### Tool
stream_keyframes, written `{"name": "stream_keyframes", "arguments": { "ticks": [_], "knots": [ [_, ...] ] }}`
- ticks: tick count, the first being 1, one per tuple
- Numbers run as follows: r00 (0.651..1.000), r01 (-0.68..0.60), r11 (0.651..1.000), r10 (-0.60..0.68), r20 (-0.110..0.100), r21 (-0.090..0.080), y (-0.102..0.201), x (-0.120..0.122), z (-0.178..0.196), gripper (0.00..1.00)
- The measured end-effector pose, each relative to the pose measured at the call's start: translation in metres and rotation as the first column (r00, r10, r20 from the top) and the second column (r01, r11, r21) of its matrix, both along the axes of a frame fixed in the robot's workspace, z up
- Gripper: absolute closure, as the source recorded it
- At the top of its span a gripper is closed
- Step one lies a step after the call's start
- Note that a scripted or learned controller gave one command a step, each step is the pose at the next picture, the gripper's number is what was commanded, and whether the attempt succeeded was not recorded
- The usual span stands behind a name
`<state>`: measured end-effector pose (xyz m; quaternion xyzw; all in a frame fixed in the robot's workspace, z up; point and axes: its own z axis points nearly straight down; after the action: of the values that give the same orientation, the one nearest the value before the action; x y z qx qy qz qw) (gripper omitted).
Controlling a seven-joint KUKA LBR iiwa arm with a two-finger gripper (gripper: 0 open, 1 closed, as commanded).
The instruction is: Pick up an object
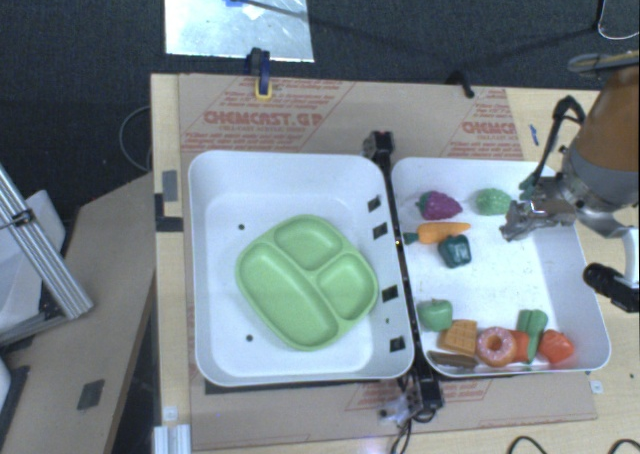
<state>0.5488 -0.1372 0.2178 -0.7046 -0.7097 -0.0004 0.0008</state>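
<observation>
Toy food is what we get to pick from, all of it in the right bin (575,272). Near the bin's far edge: a purple piece (439,205) and a green leafy piece (491,201). Just nearer, an orange carrot (441,232) touching or nearly touching a dark teal piece (456,251). Along the near edge: a green pepper (435,315), a waffle-like piece (459,337), a pink donut (495,345), a green-and-orange piece (531,325), and a red-orange piece (556,346), packed close together.

The hand (518,220) hangs over the right bin's far right part, just beside the leafy piece; nothing visible between its fingers, and we cannot tell if it is released or clenched.

We judge these are light, stiff, smooth plastic, likely slippery on rounded sides. The leafy piece is closest and stands apart, so grip it across its narrow width. The carrot is best taken across its middle.

The left bin (215,272) holds a green divided plate (305,282).
</observation>
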Motion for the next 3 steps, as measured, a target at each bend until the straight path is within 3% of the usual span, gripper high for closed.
{"name": "stream_keyframes", "arguments": {
  "ticks": [2, 3],
  "knots": [
    [1.000, -0.003, 1.000, 0.003, 0.001, 0.001, 0.106, -0.024, 0.015, 1.00],
    [1.000, -0.002, 1.000, 0.002, -0.001, 0.001, 0.147, -0.042, 0.002, 1.00]
  ]
}}
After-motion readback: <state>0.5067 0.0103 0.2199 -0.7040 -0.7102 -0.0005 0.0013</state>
